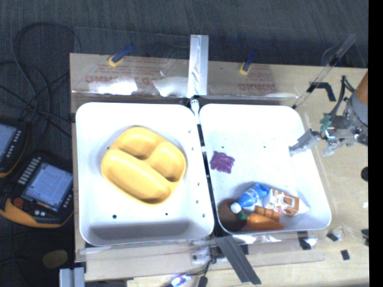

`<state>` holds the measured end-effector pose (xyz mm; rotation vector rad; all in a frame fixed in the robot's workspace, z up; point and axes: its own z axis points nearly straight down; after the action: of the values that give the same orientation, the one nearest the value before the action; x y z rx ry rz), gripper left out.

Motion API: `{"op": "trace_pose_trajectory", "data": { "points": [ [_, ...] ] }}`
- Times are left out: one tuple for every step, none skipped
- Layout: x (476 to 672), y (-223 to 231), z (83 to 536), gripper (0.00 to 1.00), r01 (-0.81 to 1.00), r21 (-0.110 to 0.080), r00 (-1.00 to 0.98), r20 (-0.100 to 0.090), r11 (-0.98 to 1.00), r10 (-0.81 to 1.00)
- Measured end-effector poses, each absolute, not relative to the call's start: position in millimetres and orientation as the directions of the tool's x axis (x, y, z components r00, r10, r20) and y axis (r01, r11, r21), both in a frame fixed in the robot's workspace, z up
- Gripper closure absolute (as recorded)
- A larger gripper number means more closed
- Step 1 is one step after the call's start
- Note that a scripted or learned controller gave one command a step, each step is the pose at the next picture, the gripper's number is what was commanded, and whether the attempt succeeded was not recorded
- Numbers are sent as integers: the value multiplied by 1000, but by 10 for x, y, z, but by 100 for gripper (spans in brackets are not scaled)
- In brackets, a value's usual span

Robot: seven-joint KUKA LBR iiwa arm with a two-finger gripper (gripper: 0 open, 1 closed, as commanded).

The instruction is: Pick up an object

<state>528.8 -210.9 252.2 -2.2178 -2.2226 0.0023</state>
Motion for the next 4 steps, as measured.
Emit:
{"op": "trace_pose_trajectory", "data": {
  "points": [
    [5016, -2098, 1280, 0, 994, -4, 107, 1, -107, 994],
    [4864, -1613, 896, 0, 989, 9, -149, -9, 149, 989],
    [4892, -1603, 1007, 100, 989, 16, -150, -9, 150, 989],
    [4886, -1601, 918, 100, 989, 14, -146, -7, 146, 989]
  ]
}}
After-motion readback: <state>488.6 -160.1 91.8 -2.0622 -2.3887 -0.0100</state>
